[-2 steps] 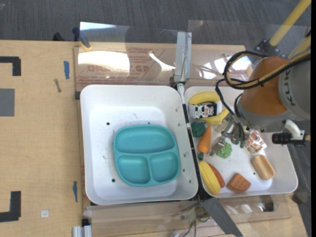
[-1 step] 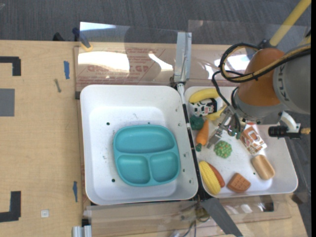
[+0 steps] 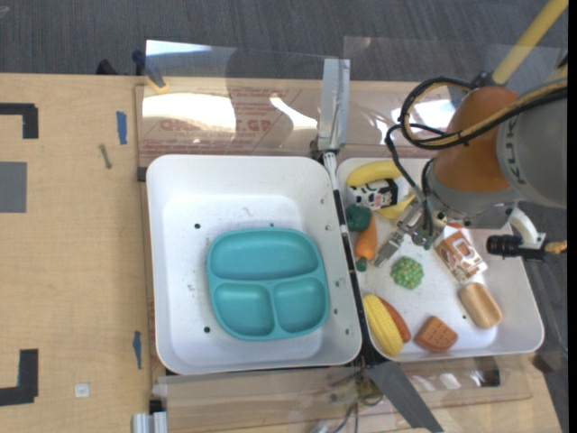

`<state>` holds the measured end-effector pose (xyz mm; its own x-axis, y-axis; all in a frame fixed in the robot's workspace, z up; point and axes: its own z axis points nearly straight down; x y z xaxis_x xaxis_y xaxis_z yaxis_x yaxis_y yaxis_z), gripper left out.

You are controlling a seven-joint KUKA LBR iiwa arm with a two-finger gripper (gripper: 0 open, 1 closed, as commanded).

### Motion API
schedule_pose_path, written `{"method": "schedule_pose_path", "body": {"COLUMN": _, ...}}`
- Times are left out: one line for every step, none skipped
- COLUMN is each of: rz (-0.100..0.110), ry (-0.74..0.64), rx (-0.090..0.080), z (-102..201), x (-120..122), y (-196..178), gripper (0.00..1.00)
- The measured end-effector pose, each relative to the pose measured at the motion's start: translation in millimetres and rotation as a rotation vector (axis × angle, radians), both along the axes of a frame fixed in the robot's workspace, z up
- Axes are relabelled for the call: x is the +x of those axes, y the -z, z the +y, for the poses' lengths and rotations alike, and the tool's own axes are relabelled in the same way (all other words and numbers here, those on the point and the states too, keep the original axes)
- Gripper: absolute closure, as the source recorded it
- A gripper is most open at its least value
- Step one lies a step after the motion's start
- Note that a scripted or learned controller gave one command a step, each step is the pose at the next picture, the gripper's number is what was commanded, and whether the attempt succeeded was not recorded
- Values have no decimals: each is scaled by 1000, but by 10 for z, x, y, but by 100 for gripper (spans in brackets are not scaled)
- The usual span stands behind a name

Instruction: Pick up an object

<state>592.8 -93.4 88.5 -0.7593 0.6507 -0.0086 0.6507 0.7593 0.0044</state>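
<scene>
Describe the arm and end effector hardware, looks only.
The arm is a grey, rounded housing with a broad orange band above the wrist. Black cables loop around the orange section. The end effector is small, metallic silver-grey, with slim fingers. A white fitting with a dark stub sticks out beside the wrist.

I see a teal divided tray [image 3: 267,280] lying flat in the left white bin [image 3: 171,197]. The bins sit on a tan bench [image 3: 63,269] marked with blue tape [image 3: 122,127], under a clear plastic sheet [image 3: 225,106] behind.
</scene>
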Motion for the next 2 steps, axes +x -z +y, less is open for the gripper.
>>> {"method": "schedule_pose_path", "body": {"rz": -10, "ry": -2, "rx": -3, "z": 1, "x": 33, "y": -116, "gripper": 100}}
{"method": "schedule_pose_path", "body": {"rz": 4, "ry": 214, "rx": 4, "z": 625, "x": -364, "y": -1034, "gripper": 100}}
